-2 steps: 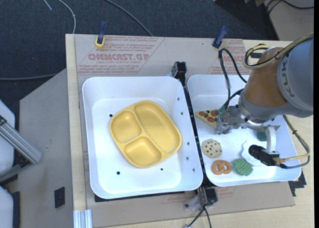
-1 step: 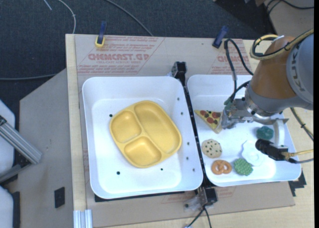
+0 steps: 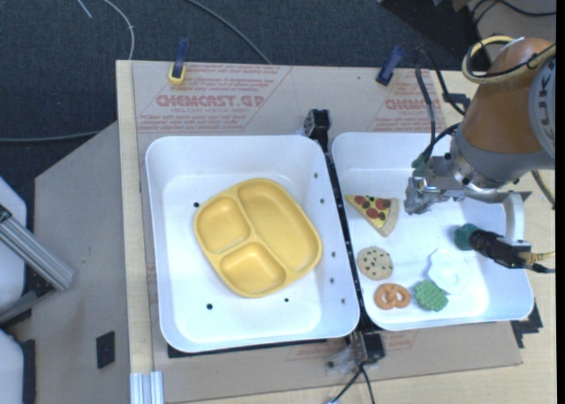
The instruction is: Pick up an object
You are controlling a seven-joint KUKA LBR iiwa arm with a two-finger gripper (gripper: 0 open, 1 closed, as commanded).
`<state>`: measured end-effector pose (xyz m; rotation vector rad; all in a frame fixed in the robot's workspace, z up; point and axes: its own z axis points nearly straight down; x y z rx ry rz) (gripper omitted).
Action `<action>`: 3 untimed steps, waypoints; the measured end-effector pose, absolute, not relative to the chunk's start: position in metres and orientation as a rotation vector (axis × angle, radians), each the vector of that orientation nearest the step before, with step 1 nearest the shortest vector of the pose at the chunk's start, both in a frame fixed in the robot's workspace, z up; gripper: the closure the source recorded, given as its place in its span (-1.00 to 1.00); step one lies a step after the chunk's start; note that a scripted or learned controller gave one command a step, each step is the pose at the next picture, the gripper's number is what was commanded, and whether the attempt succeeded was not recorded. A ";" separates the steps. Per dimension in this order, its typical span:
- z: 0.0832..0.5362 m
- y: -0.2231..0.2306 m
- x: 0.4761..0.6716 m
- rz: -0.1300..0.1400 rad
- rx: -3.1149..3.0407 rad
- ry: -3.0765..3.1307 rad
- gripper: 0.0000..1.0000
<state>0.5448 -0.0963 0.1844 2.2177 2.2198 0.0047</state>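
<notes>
1. Gripper (image 3: 420,196) hangs over the right bin (image 3: 388,148), just right of the pizza (image 3: 374,212); whether it is open cannot be told.
2. Cookie (image 3: 375,262), pretzel (image 3: 391,295) and a green toy (image 3: 431,295) lie nearer the front of that bin.
3. Left bin (image 3: 168,217) holds a yellow tray (image 3: 257,236).

The grey arm with the orange band (image 3: 505,115) comes in from the right side, bent over with its wrist pointing down and toward the left. The metal two-finger claw (image 3: 415,201) hangs low at the end, tips aimed downward.
</notes>
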 end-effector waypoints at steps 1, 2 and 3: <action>0.228 -0.096 0.547 0.006 2.216 2.220 1.00; 0.225 -0.039 0.574 0.005 2.214 2.228 1.00; 0.222 0.008 0.585 0.004 2.215 2.227 1.00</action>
